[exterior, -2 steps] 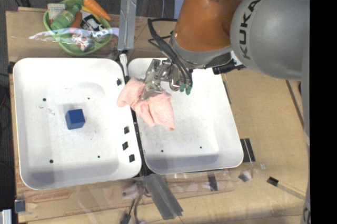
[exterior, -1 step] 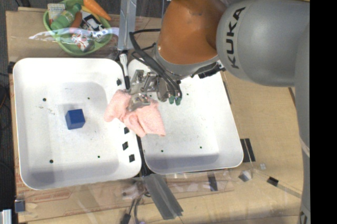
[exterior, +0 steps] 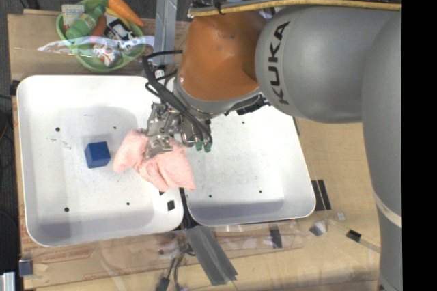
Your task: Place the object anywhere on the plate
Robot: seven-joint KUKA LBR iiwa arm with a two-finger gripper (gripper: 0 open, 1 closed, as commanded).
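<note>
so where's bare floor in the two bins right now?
Left bin: free behind and in front of the blue cube, and along its far-left wall. Crowded at its right edge, where the pink cloth sits under the tool. Right bin: bare floor from centre to near edge.

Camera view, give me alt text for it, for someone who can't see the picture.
A grey and orange robot arm's gripper sits on a crumpled pink cloth at the left bin's right edge. A blue cube lies in that bin; a green bowl of toy food stands behind.
</note>
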